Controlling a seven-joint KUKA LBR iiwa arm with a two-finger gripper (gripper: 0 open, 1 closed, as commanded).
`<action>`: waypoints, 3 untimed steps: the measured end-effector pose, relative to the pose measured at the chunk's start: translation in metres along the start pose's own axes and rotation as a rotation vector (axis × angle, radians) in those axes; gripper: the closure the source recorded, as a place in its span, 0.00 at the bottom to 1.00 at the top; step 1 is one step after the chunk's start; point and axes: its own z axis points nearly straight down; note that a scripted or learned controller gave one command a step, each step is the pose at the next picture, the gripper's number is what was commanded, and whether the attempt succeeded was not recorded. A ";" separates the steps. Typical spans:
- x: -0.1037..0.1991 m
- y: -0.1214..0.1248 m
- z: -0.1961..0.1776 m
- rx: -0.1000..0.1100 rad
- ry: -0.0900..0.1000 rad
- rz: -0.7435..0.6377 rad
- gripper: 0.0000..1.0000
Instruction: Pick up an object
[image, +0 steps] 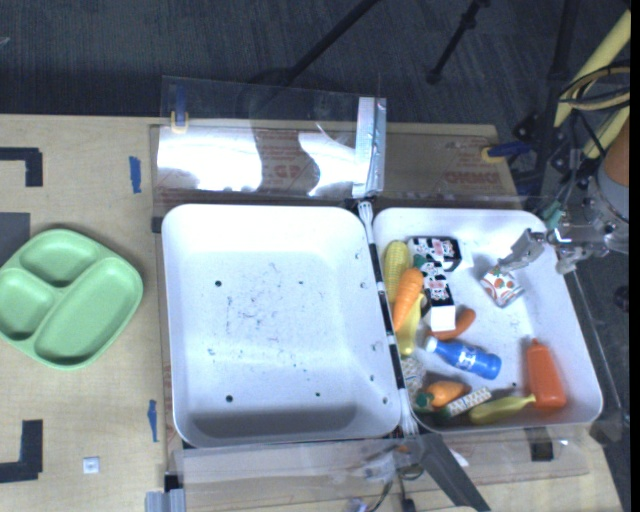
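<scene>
Two white bins side by side, with the gripper (520, 248) over the right bin (585, 350).

Jaw state cannot be told at this scale. Just below the jaws, on the bin floor, lies a small red-and-white cube (502, 288); whether it touches them cannot be told. Farther left of the jaws, along the bin's left wall, lie a corn cob (396, 262), a carrot (407, 296) and a black-and-white box (436, 252). Below and left of the jaws sit a white block (442, 318) and a blue bottle (468, 359). Almost straight below, near the front wall, stands an orange bottle (543, 375), with a banana (502, 407) beside it. Well left of the jaws, the left bin (270, 320) shows a bare, scuffed floor. A green tray (65, 297) rests on the bench far left.
</scene>
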 end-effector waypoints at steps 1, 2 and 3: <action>-0.030 0.015 0.088 0.000 0.000 0.063 0.00; -0.030 0.016 0.078 -0.003 -0.001 0.063 1.00; -0.030 0.016 0.078 -0.003 -0.001 0.063 0.00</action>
